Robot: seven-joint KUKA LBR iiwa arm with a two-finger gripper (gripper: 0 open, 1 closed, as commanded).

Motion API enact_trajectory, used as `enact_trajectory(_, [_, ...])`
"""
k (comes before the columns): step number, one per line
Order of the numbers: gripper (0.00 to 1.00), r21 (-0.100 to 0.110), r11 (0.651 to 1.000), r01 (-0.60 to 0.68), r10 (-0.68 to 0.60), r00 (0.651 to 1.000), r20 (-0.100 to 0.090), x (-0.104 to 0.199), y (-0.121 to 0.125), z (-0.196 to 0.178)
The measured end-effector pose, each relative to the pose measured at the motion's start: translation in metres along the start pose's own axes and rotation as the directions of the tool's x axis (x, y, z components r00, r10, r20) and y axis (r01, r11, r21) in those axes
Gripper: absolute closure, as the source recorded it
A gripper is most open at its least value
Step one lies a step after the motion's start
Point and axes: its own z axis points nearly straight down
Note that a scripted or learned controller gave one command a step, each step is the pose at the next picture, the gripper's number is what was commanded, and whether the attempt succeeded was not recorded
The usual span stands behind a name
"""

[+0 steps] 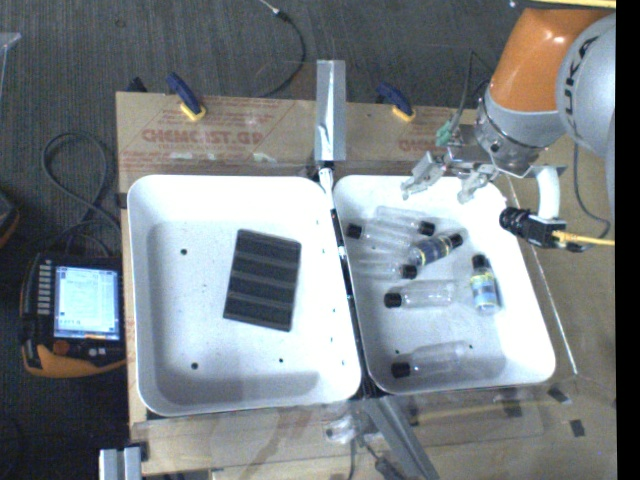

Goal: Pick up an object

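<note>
Bottles lie scattered in the right bin point(540, 363), all small, clear and black-capped, and none sits between the gripper's fingers. Taking that bin as the landmark, and working from its near rim toward its far rim: nearest the front lies one clear bottle point(432, 358) on its side, its cap pointing toward the left bin point(150, 268). Farther in, around the bin's middle, another clear bottle point(420, 295) lies on its side, and just beside it, toward the bin's right wall, a bottle with a yellow-green label point(484, 286) lies nearly lengthwise. Beyond these, a dark-labelled bottle point(436, 247) lies at a slant, near a further clear bottle point(385, 230) that rests closer to the bin's left wall.

Over the bin's far rim hangs the gripper point(447, 176), its two fingers spread apart with nothing between them, clear of the bottles below. The grey arm with its orange band point(535, 53) rises behind it at the bin's far right corner.

Left of this bin, the other white bin holds a flat black ribbed block point(263, 279) near its middle.
</note>
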Motion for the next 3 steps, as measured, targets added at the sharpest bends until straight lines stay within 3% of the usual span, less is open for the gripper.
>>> enact_trajectory(1, [0.00,-0.007,0.988,0.153,-0.153,0.988,0.003,-0.022,-0.010,0.117])
enact_trajectory(2, [0.00,0.015,0.985,0.172,-0.171,0.985,-0.008,-0.076,0.034,0.154])
enact_trajectory(3, [1.00,0.030,0.984,0.173,-0.173,0.985,-0.010,-0.076,0.030,0.148])
